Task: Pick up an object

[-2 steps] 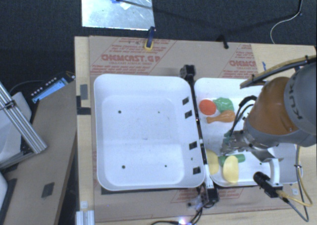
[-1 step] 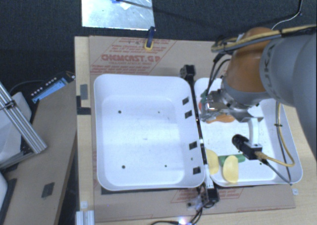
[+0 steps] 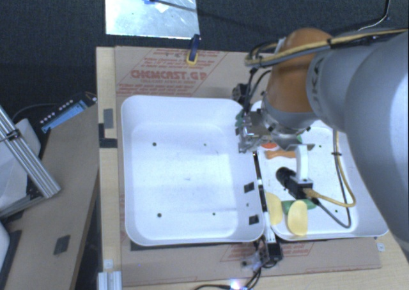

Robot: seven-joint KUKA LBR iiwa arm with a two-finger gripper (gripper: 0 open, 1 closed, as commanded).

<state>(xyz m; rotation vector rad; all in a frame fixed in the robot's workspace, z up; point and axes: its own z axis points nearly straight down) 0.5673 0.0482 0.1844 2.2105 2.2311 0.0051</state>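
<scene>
Toward the front of the shallow white bin on the view's right (image 3: 361, 223): a smooth pale-yellow oval piece (image 3: 298, 220), glossy and rounded, lying flat close to the front wall. Just beside it, on the side nearer the other bin, a second yellow rounded piece (image 3: 273, 208), a shade duller, touching or almost touching the first; hard to tell which. Right behind the oval, a small green piece (image 3: 312, 204), partly hidden, shape unclear. Further back in the same bin, a small flat orange piece (image 3: 279, 153), partly covered by the robot's hardware. Above that bin's rear half, the grey arm (image 3: 364, 91) with its orange band, reaching in from the view's right. At its end, the pincer (image 3: 248, 135), low over the walls where the two bins meet, just beside the orange piece and well apart from the yellow pair; open or closed, cannot tell. On the view's left, the second shallow white bin (image 3: 131, 154), squarish with rounded corners, floor plain white with a few small dark dots. Under both bins, a tan cardboard sheet with red lettering (image 3: 166, 73), flat on the desk (image 3: 64, 180). Behind the cardboard, a shiny silver square sheet (image 3: 152, 1); at the cardboard's rear edge, a small yellow and blue clip (image 3: 192, 53).
</scene>
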